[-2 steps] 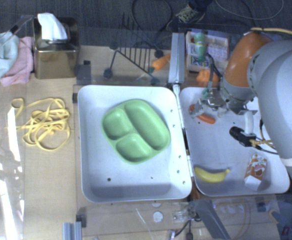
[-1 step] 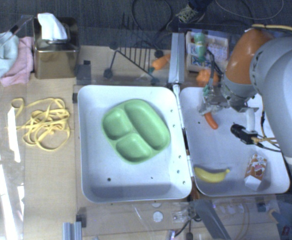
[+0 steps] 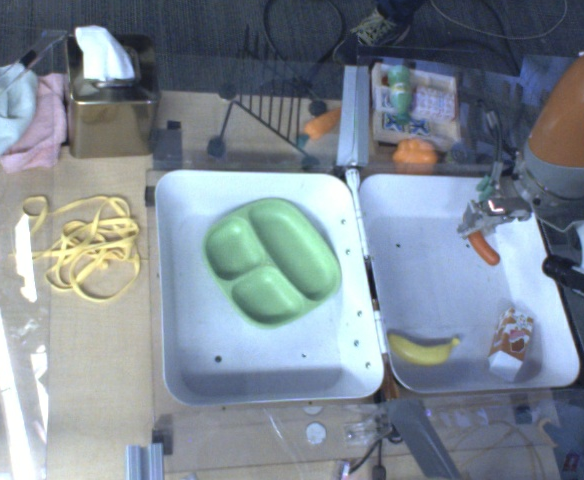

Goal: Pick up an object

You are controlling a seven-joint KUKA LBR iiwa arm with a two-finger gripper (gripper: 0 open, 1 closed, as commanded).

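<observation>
In the right bin (image 3: 422, 258), a small orange carrot-like piece (image 3: 486, 250) lies near the far right wall. My gripper (image 3: 482, 218) hangs right over its upper end, touching or nearly touching it; the view does not show whether it has hold of it. A yellow banana (image 3: 424, 348) lies along the near wall of the same bin. A small red and white carton (image 3: 513, 341) stands in its near right corner. A green divided plate (image 3: 270, 261) lies in the middle of the left bin (image 3: 187, 368).
A yellow cord (image 3: 82, 243) lies coiled on the bench at the left. Behind it stand a tissue box (image 3: 107, 93) and some cloths (image 3: 12, 118). Behind the bins sit an orange toy (image 3: 415, 154), a printed package (image 3: 415, 98) and a wire rack (image 3: 267, 118).
</observation>
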